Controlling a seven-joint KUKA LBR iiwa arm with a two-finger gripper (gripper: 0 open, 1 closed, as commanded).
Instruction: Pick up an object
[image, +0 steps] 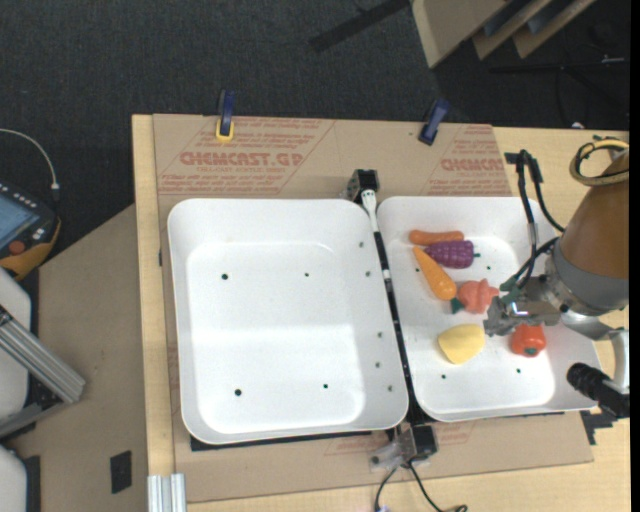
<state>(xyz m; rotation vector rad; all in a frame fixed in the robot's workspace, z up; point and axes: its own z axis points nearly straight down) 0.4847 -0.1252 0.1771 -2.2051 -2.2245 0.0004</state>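
Note:
Several toy foods lie in the right bin (480, 396): an orange carrot (434, 274), a purple grape bunch (451, 253), an orange-red piece (436, 238) behind it, a pink-red piece (477, 296), a yellow lemon-like piece (460, 344) and a red tomato (528, 341). My gripper (508, 318) hangs low over this bin, between the pink-red piece, the yellow piece and the tomato. Nothing shows plainly between its fingers.
The left bin (200, 330) lies beside the right one, with a black divider strip (388, 300) between them. Black cables (530, 200) run along the right bin's far right. Blue clamps (225, 118) hold the cardboard base at the back.

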